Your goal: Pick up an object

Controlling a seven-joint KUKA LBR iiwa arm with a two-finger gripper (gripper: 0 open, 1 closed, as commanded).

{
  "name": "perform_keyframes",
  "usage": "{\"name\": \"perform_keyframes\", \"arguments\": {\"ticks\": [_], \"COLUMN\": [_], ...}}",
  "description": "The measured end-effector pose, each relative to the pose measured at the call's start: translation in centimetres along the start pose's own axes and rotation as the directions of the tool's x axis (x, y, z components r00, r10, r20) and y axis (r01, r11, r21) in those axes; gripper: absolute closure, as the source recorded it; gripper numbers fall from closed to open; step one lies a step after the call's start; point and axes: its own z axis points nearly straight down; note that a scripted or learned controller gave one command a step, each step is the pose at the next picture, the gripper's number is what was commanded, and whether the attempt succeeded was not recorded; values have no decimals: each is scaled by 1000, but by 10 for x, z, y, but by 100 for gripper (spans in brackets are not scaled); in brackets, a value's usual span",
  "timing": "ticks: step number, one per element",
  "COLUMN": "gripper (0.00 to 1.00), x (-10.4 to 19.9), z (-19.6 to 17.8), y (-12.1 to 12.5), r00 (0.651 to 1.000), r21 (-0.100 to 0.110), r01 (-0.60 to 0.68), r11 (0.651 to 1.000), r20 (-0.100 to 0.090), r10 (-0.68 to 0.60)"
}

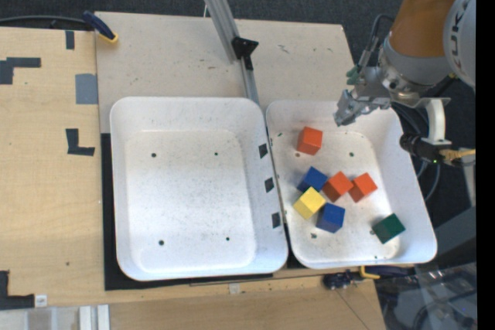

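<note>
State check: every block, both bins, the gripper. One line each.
Gripper: over right bin's far edge, nothing seen in it, fingers not resolvable.
Lone orange block: flat in right bin, apart from the rest.
Blue block: in cluster.
Two orange blocks: in cluster, side by side.
Yellow block: in cluster.
Second blue block: in cluster, nearest front.
Green block: alone, near corner.
Right bin: holds all seven blocks.
Left bin: speckled floor.

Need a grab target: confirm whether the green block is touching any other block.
No, the green block sits alone near the right bin's lower corner, apart from the blue block.
</note>
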Motion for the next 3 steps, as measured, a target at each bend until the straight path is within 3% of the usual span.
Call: {"name": "perform_keyframes", "arguments": {"ticks": [2,3], "gripper": [100,100], "x": [104,151], "z": [5,21], "y": [11,0], "r00": [1000,1000], "r21": [-1,2], "r01": [1,1], "r11": [1000,1000], "r20": [0,0], "r10": [-1,-1]}}
